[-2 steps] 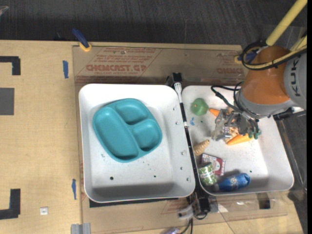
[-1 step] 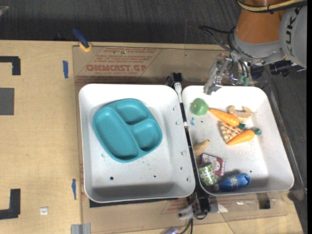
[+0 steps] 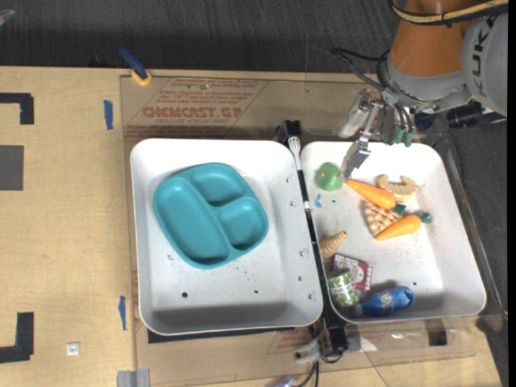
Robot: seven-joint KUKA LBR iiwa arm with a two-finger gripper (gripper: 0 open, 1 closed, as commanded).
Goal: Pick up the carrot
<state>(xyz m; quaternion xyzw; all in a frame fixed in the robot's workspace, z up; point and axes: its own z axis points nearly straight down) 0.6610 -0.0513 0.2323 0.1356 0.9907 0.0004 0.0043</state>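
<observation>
Two orange carrots lie in the right bin (image 3: 463, 240). One carrot (image 3: 371, 193) rests near the bin's back left, beside a green round piece (image 3: 328, 176). The other carrot (image 3: 399, 226), with a green top, lies a little nearer the front. My gripper (image 3: 376, 147) hangs over the bin's back edge, just above and behind the first carrot. It is open and holds nothing. One dark finger (image 3: 352, 159) points down toward the green piece.
In the right bin there are also a beige piece (image 3: 401, 186), a waffle-like piece (image 3: 373, 214), a tan cone (image 3: 333, 243), a packet (image 3: 355, 272), a green can (image 3: 343, 289) and a blue item (image 3: 388, 300). The left bin (image 3: 153, 297) holds a teal divided plate (image 3: 211, 214).
</observation>
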